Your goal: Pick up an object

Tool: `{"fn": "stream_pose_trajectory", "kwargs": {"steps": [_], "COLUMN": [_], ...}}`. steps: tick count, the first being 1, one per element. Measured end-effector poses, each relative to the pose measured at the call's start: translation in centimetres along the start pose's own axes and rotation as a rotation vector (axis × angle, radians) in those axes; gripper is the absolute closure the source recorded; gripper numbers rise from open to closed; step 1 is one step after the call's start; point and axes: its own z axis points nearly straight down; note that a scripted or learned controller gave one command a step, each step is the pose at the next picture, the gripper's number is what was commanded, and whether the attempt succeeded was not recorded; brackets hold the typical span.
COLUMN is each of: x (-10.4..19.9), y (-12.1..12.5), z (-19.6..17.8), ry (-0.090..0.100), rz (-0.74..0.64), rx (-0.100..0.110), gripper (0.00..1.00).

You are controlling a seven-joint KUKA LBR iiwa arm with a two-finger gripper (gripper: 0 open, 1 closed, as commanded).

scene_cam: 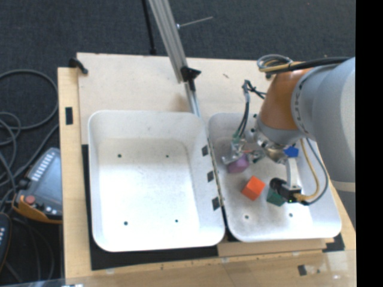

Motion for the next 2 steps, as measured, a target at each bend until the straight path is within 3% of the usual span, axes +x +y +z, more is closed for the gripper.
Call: {"fn": "stream_pose_trajectory", "kwargs": {"steps": [1,2], "x": [8.1,13.7], "y": [0.8,3.2], "z": [-9.2,-17.2], "ry": [0.004,0.003], "rz": [-0.007,-0.006], "rx": [-0.002,-0.003], "gripper": [1.0,1.0]}}
